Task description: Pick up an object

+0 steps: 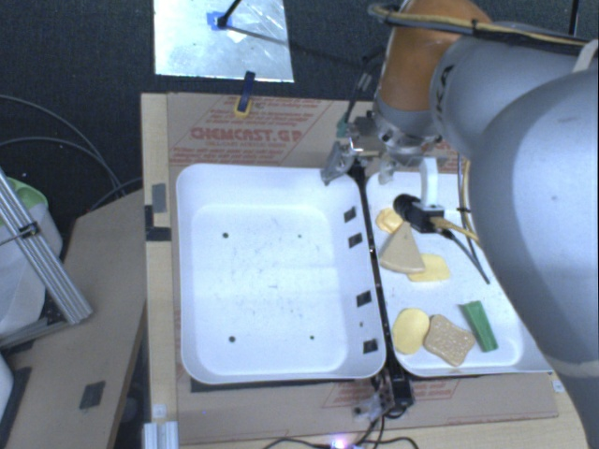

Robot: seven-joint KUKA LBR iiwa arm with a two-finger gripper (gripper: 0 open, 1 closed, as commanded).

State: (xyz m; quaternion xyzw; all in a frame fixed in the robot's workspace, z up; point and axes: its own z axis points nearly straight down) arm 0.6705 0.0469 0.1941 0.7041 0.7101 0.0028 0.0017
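No pick made yet, by the look of it: the gripper [393, 162] hangs over the top of the right bin [524, 349], at about one o'clock in the view, and whether its jaws are open or shut I cannot tell. Every object lies in that bin. There's a tan wedge [402, 251] and pale yellow rounded pieces [410, 330], smooth and matte. Lower down sit a speckled cracker-like square [448, 340] and a glossy green block [478, 325]. The left bin [201, 195] is smooth white plastic. Grasp and lift both remain.
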